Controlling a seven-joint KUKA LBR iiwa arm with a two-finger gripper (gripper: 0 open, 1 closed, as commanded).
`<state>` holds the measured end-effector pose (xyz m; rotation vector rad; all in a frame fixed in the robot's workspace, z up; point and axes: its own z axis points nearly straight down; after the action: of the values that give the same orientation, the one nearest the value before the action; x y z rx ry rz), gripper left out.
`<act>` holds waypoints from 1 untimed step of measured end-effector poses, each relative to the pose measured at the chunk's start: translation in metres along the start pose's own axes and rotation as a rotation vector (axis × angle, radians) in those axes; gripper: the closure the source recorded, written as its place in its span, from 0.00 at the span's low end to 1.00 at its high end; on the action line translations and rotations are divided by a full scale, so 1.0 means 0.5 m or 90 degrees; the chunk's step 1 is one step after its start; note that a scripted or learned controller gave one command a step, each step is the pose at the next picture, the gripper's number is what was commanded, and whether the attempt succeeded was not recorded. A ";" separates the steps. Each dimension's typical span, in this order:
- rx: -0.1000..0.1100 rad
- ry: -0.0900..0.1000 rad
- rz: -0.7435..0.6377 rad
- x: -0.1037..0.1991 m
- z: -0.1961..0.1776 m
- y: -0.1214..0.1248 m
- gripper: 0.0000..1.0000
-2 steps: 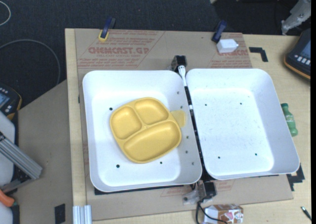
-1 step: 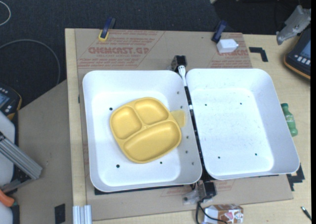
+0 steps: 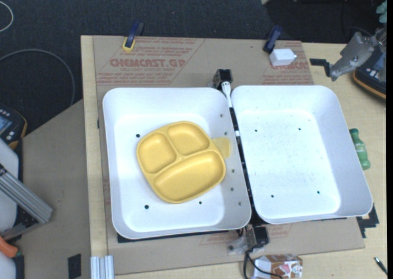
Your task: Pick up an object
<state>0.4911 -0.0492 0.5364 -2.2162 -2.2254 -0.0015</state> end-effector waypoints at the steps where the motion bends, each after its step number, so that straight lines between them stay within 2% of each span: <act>1: 0.001 0.000 -0.003 0.145 0.002 -0.024 0.00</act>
<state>0.4788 0.0231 0.5356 -2.2095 -2.2300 0.0000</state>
